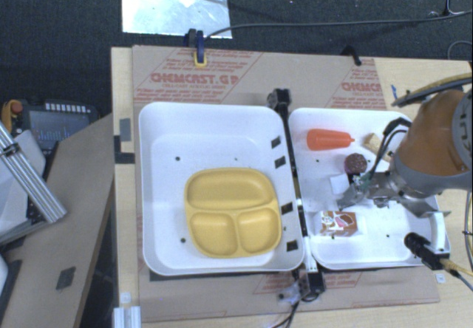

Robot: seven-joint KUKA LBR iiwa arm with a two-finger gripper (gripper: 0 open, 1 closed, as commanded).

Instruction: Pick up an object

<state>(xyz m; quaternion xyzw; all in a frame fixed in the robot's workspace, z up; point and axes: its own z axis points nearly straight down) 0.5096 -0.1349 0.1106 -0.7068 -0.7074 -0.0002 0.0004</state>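
Nearest the camera, a small brown-and-white packet [339,223] lay flat in the right bin [384,256]. Just above it hung the claw [353,192]; its state could not be told. Beyond lay an orange carrot-shaped toy [329,139].

Both bins [159,134] are plain white. The left one holds a pale yellow divided tray [233,212]. In the right bin [384,249], an orange carrot-shaped piece [329,139] lies at twelve o'clock, with a dark brown ball [355,162] below it. At six o'clock lies a small packet [339,223] printed in brown, red and white. The arm [436,145] is grey with an orange band. The desk [244,72] is tan, with red lettering.
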